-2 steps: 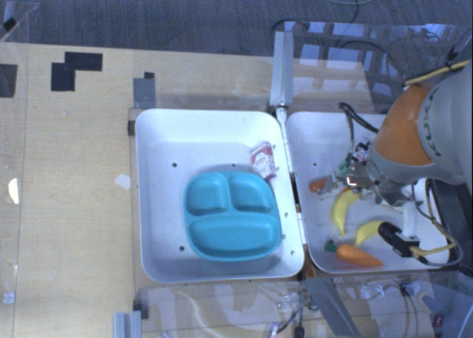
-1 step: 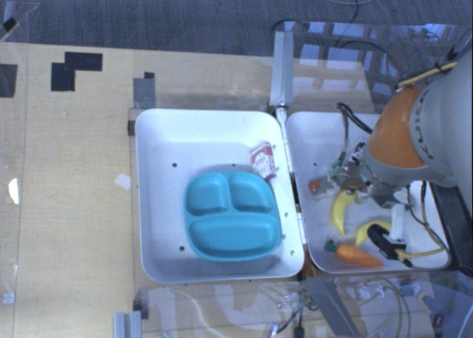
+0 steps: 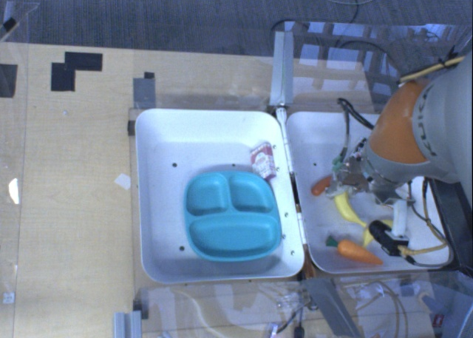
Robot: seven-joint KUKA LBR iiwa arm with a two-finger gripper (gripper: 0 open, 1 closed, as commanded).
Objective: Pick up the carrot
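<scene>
Though crowded, carrot [image 3: 358, 253] in right bin [image 3: 310, 151]

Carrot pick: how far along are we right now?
Done: the arm has reached into the right bin, with the claw low over its contents. In hand: nothing I can confirm. The carrot lies on the bin floor near the front edge, apart from the claw, which sits by a banana and a small orange piece. Left: move to the carrot, grip it, lift.
</scene>
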